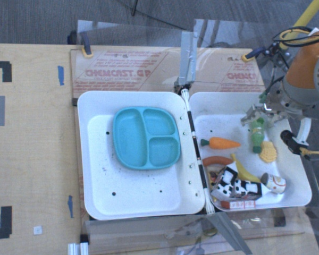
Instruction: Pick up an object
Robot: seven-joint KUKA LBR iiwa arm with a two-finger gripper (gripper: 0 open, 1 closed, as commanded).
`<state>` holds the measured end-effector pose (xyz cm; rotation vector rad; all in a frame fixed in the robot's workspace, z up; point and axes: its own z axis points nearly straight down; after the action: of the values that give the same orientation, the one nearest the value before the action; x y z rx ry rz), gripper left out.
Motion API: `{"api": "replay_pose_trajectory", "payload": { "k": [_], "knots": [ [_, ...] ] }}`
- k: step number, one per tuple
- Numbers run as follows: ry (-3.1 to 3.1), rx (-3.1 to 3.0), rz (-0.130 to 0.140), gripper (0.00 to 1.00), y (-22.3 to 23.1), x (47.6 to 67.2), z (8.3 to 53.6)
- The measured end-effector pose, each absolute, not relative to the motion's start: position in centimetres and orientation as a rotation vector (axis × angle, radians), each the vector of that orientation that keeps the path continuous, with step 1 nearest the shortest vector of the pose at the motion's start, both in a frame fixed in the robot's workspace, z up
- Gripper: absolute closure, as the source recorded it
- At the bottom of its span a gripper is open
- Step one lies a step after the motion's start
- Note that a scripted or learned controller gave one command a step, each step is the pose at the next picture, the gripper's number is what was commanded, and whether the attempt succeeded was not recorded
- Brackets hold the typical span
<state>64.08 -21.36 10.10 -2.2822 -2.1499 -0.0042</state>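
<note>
My gripper [259, 114] hangs over the back right part of the right bin [303, 195], and its fingers look spread. Just below it lies a small green bottle-shaped toy [257, 136], its top end under the fingertips; nothing is lifted. Beside the toy on the right sits a yellow ridged round piece [267, 152]. An orange carrot [224, 143] lies to the left of the green toy. Toward the front are a red sausage [217, 160], a yellow banana [245, 171], a black-and-white spotted object [237, 187] and a white and brown piece [277, 183].
The left bin [95, 158] holds a teal divided plate [147, 137] in its back half. A raised divider [194, 147] separates the two bins. The arm's orange band [304, 70] and cables hang over the right bin's far corner. Cardboard lies behind the bins.
</note>
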Motion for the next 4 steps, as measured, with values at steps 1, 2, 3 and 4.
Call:
{"api": "replay_pose_trajectory", "payload": {
  "k": [1,2,3,4],
  "knots": [
    [-2.151,-2.278,0.006,1.0,-21.35,64.02,10.69],
    [-2.151,-2.277,0.005,0.0,-21.29,64.03,10.68],
    [-2.154,-2.275,0.008,1.0,-21.26,64.09,11.47],
    [-2.153,-2.274,0.01,0.0,-21.22,64.04,11.37]
  ]
}}
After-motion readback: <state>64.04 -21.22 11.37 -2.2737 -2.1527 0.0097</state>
